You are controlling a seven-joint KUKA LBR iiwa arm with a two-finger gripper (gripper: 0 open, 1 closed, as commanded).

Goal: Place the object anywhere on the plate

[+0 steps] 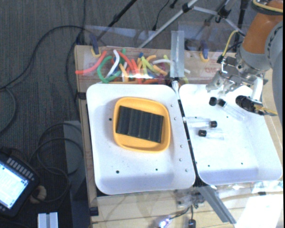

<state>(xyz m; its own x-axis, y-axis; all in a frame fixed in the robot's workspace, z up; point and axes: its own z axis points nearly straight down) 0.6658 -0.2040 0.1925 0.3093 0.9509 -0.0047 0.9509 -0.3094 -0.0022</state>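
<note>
A yellow plate (165,133) with a dark ribbed centre lies in the left bin (104,170). Three clear tubes with black caps lie in the right bin (237,160): one (205,123) and another (210,134) close together near the bin's left side, and a third (228,107) further back. My gripper (220,86) hangs over the back of the right bin, just above and behind the third tube. I see nothing held between its fingers.
A tangle of coloured cables (128,66) lies on the bench behind the left bin. A metal post (177,56) stands upright between the bins at the back. A raised divider (185,137) separates the two bins.
</note>
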